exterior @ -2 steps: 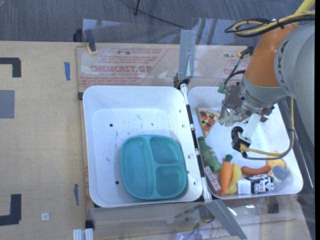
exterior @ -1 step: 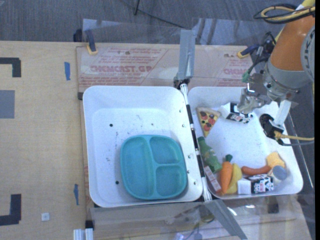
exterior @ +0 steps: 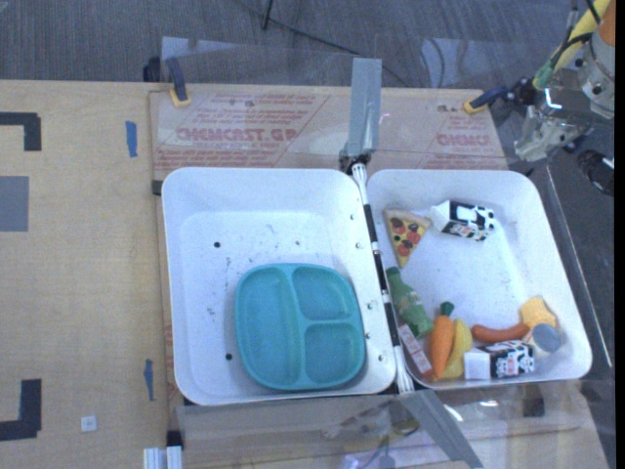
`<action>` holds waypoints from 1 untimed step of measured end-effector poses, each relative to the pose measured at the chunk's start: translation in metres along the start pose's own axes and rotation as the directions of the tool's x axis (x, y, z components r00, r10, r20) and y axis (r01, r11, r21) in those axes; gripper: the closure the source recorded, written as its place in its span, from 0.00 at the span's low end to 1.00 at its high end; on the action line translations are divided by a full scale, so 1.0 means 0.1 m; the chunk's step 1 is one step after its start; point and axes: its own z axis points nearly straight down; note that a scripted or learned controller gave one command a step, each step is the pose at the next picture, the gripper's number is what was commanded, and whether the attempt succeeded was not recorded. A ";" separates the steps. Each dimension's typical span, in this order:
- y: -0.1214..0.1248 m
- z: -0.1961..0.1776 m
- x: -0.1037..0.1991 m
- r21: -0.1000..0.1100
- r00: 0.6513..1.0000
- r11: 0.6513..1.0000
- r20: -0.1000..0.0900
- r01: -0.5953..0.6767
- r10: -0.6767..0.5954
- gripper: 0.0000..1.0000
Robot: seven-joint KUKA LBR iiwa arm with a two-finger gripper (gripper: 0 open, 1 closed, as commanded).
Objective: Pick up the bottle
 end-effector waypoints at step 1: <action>-0.31 1.60 -0.19 0.001 0.985 0.985 -0.001 0.172 -0.172 1.00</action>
